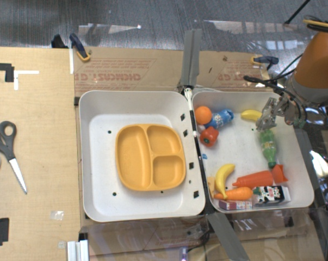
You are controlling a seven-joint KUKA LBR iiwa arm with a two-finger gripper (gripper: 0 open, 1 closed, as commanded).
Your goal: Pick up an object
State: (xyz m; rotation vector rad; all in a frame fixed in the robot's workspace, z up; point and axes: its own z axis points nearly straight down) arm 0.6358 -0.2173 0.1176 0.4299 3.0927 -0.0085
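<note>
Currently we log the hand (268,117) over the right bin (305,170), its spread beyond our telling. Nearest item: green bottle (268,147), just below the hand, long axis running straight away from it toward the carrot (257,178).

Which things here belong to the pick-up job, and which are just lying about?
Job: gripper; right bin with green bottle, bananas, orange, carrot, milk carton.

Lying about: yellow divided plate in left bin, scissors, clamps.
</note>
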